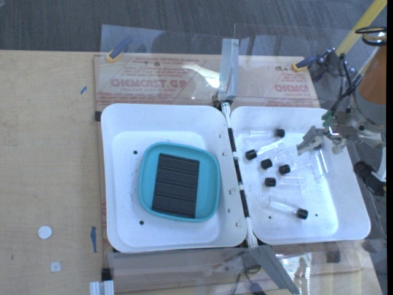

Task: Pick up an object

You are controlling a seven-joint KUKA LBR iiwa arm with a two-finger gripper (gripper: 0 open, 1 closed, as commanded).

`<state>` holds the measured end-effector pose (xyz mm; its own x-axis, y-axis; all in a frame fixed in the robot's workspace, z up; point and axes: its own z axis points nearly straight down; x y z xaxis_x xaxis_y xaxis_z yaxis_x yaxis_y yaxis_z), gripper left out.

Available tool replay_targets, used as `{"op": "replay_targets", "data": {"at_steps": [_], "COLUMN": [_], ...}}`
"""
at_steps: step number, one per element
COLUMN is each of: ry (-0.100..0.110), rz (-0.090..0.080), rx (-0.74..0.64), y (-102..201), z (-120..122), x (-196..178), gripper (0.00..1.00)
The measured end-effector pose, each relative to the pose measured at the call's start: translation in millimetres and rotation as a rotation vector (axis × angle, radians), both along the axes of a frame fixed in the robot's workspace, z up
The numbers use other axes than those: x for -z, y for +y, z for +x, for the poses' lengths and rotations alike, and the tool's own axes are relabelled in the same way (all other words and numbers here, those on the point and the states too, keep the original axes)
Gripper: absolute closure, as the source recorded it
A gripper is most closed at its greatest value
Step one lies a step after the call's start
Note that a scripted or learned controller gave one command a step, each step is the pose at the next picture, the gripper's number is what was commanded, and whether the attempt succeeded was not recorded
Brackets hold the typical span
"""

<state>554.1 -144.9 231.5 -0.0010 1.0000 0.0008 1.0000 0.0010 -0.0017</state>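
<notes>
A pale wooden bench runs under the whole setup, with grey carpet beyond its far edge and a clear plastic sheet with red lettering lying behind the two white bins. The pincer hangs over the far right part of the right bin, its grey fingers pointing left toward the bin's middle; whether they are apart or together cannot be told from this angle, and nothing can be made out between them. The things to pick are small clear tubes with black caps. One tube lies just left of the pincer, stretched slantwise with its cap at the lower left; another tube lies well below the pincer, near the bin's front, cap to the right. A loose-looking black cap sits a little left of and above the pincer tips, and three more caps cluster below and left of it, their clear bodies hard to trace against the white. Far to the pincer's left, the left bin holds a shallow blue tray, and on that tray rests a dark ribbed block, slightly askew. A metal strip rises behind the seam between the bins.
</notes>
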Motion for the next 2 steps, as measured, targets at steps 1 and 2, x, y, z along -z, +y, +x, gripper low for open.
{"op": "replay_targets", "data": {"at_steps": [1, 2], "ry": [-0.009, -0.005], "rz": [-0.004, -0.002], "rx": [0.031, -0.042], "y": [-57.2, -22.3], "z": [25.1, 30.9], "x": [115.7, 143.2], "gripper": [0.0, 0.0]}}
